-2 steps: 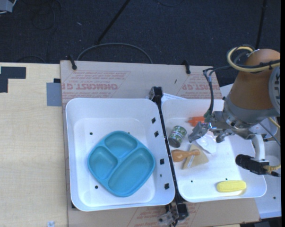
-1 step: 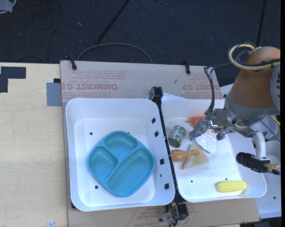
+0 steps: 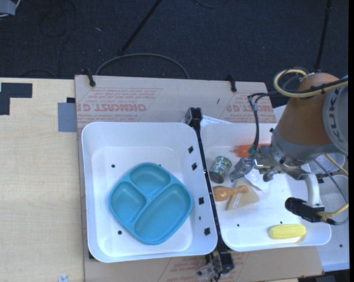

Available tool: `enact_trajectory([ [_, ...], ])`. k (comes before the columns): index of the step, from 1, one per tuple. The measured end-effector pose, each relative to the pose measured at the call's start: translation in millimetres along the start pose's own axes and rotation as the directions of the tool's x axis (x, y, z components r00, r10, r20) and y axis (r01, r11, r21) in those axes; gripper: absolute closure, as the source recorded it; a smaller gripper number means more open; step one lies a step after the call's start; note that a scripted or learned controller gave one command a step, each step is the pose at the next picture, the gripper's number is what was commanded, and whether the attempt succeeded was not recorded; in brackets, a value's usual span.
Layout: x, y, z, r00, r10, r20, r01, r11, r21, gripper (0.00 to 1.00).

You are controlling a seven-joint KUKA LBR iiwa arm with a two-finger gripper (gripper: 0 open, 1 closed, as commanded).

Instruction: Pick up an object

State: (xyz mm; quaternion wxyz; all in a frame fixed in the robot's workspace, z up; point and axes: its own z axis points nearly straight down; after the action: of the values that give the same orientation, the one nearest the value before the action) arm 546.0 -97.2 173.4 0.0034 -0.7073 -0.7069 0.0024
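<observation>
In the right bin point(image 3: 317, 239), a yellow block point(image 3: 287, 232) (oblong); flat.

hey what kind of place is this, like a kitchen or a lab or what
Most likely a robotics lab: a robot arm reaches over two white bins holding a blue divided plate and small test objects, with cables across dark carpet.

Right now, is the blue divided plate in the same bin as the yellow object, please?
No, the blue divided plate lies in the left bin; the yellow object lies in the right bin.
</observation>
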Motion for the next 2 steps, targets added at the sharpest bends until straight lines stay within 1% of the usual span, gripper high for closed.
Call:
enact_trajectory([
  [1,4.5,-9.1,53.9,1.000,0.000,-0.001,0.000,1.000,-0.004,0.00],
  [2,6.5,-2.9,65.9,1.000,-0.002,-0.003,0.002,1.000,-0.022,0.00],
])
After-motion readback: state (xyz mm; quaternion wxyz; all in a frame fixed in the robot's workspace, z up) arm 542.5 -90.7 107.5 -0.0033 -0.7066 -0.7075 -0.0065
